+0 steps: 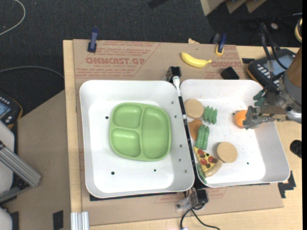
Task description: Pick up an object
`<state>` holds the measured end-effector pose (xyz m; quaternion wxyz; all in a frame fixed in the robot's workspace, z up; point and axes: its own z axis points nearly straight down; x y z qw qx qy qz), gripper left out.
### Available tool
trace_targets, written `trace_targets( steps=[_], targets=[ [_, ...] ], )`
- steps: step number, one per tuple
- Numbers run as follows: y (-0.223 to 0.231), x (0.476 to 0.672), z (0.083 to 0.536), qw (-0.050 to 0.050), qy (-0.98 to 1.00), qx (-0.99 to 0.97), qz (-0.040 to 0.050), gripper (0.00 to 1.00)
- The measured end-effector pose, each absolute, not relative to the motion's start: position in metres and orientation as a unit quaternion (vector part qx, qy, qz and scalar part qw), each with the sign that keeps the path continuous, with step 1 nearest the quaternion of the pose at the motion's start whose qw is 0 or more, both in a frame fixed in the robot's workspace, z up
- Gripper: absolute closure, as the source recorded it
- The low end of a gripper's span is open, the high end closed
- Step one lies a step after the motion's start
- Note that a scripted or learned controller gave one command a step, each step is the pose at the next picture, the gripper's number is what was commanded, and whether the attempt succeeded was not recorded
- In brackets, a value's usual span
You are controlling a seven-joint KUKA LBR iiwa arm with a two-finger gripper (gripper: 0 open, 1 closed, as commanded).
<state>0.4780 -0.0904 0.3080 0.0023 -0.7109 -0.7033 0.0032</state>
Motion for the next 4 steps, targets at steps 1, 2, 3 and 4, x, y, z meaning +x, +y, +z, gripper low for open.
trace_targets(
  steps=[1, 2, 3, 4],
  targets=[
    [-0.012, 0.481, 0.457, -0.006, -0.711, -0.703, -0.0078, 1.0],
    [-0.072, 0.479, 0.396, 0.002, -0.705, -0.709, 0.0022, 1.0],
    [-0.15, 0.477, 0.313, 0.003, -0.704, -0.71, 0.0035, 1.0],
    [-0.058, 0.484, 0.203, 0.006, -0.71, -0.704, 0.002, 1.0]
  ],
)
